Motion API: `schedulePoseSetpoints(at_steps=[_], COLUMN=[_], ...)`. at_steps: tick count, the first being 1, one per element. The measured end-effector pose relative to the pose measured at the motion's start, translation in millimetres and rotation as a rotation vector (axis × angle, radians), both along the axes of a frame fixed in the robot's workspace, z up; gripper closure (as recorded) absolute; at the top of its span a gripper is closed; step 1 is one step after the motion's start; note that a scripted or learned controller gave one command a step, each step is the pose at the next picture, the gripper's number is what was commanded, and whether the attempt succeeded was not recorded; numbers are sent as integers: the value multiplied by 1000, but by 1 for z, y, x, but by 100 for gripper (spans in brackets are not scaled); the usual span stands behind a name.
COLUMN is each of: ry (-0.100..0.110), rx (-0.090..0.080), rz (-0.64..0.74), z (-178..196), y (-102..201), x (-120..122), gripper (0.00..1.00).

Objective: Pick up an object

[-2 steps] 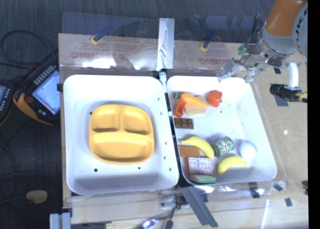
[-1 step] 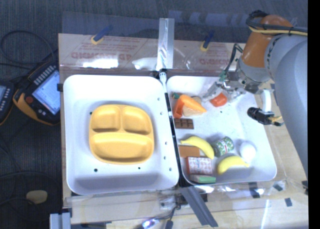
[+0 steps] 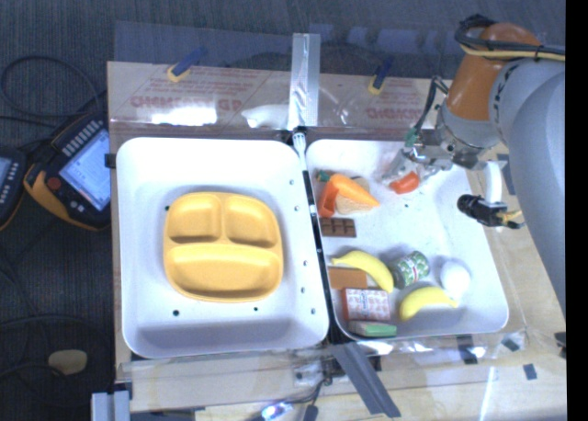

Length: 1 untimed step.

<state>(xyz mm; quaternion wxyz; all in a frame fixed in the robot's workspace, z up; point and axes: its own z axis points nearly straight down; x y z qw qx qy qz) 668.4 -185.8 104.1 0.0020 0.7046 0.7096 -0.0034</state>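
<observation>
A: Where's my arm?
B: Arm [image 3: 542, 134] enters from the right, orange band up top, wrist angled down-left.
A: Tool?
B: Tool [image 3: 409, 166] sits low; I can't resolve the tip.

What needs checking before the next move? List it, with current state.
1. End effector over the right bin: ok, at its far corner.
2. Object between fingers: cannot tell; a small red item lies right below them.
3. Finger state: cannot tell.
4. Targets available: ok; banana, can, egg and lemon lie near the front.
5. Left bin free for a drop: not ok, yellow tray fills its middle.
</observation>
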Motion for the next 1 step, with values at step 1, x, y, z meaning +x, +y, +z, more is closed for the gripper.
schedulePoseSetpoints(at_steps=[1], ry=[-1], rx=[7], rz=[-81], z=[103], y=[20], x=[-33], gripper=[100])
